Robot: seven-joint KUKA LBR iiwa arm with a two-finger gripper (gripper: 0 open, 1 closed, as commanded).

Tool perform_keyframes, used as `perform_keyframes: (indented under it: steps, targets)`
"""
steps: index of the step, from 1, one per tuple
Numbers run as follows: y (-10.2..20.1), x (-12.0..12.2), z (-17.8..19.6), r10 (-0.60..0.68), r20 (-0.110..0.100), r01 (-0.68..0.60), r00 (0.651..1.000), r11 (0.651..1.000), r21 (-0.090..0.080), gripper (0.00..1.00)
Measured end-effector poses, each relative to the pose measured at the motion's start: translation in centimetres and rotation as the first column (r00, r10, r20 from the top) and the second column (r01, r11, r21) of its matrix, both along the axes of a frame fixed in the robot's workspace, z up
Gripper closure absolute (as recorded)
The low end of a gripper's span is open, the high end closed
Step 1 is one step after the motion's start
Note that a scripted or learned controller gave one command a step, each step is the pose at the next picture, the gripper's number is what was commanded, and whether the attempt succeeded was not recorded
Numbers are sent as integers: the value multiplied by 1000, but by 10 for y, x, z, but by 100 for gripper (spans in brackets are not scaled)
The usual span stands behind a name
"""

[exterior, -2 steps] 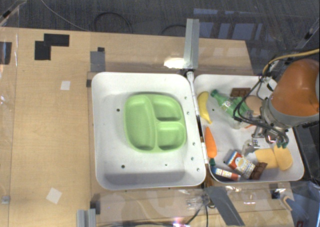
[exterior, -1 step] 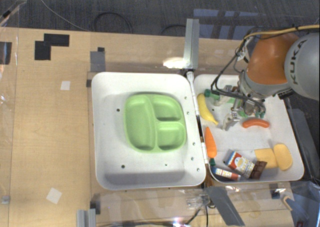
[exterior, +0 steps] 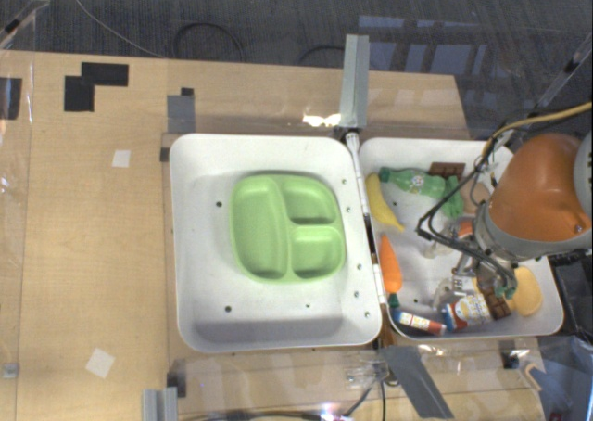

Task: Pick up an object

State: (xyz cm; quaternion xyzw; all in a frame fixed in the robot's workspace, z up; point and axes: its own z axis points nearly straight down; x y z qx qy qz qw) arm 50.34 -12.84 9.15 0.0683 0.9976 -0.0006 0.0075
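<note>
Several small toy foods crowd the right bin (exterior: 554,322); the carrot (exterior: 392,266) (light, stiff, probably slippery) suits a mid-body pinch. End effector (exterior: 471,282) state: cannot tell.

2 white bins (exterior: 185,224); 1 green tray (exterior: 287,226); 1 banana (exterior: 382,203); 1 carrot (exterior: 392,266).

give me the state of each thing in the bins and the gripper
green tray: flat, right way up, alone in the left bin
banana: lying by the right bin's left wall
carrot: lying below the banana
green bottle: on its side
gripper: low in the right bin, over clutter
</note>
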Motion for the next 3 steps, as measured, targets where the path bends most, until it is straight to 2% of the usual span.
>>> perform_keyframes:
  steps: [1,2,3]
  targets:
    - [46,47,0,147,3,-147,989,989,-2,0]
    - [32,78,-1,131,1,-131,991,991,-1,0]
    - [33,83,14,137,19,-137,990,991,-5,100]
